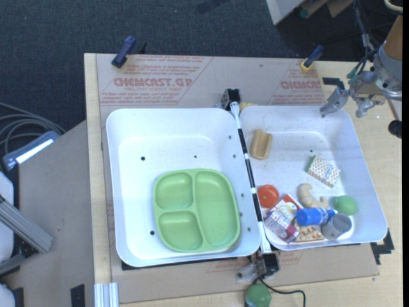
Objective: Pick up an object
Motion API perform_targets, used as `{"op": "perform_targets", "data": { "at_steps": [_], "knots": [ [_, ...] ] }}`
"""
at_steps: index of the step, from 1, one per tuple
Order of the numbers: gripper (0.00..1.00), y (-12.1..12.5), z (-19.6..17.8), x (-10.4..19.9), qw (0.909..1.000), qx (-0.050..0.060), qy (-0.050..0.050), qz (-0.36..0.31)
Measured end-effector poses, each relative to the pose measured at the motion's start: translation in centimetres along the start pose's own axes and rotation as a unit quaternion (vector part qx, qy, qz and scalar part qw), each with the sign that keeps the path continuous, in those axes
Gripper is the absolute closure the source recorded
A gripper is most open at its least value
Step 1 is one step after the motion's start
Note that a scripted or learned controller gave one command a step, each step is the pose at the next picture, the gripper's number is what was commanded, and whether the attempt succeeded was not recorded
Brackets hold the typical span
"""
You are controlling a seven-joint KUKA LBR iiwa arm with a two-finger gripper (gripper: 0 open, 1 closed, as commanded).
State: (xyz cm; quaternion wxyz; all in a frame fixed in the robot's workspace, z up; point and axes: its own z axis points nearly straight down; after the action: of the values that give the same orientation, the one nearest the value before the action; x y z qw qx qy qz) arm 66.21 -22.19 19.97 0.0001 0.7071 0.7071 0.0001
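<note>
We see the claw (348, 102) spread wide and holding nothing, poised over the right bin's (358, 147) far corner. Below and left of it lies a tan block (260, 144); further below, a patterned packet (323, 171) and clustered toys

The arm (391, 62) is grey with an orange band above the wrist. Its tool (349, 102) has two slim grey metal fingers (332, 102) under a pale silvery block, with thin dark cables alongside.
</note>
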Motion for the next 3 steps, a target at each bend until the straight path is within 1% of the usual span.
{"op": "perform_targets", "data": {
  "at_steps": [1,2,3],
  "knots": [
    [0.00,-5.2,6.1,5.5,1.0000,0.001,0.001,0.000],
    [0.00,-8.6,8.3,12.3,1.0000,0.001,0.001,-0.001],
    [0.00,-9.3,2.7,6.2,1.0000,-0.001,-0.001,0.000]
  ]
}}
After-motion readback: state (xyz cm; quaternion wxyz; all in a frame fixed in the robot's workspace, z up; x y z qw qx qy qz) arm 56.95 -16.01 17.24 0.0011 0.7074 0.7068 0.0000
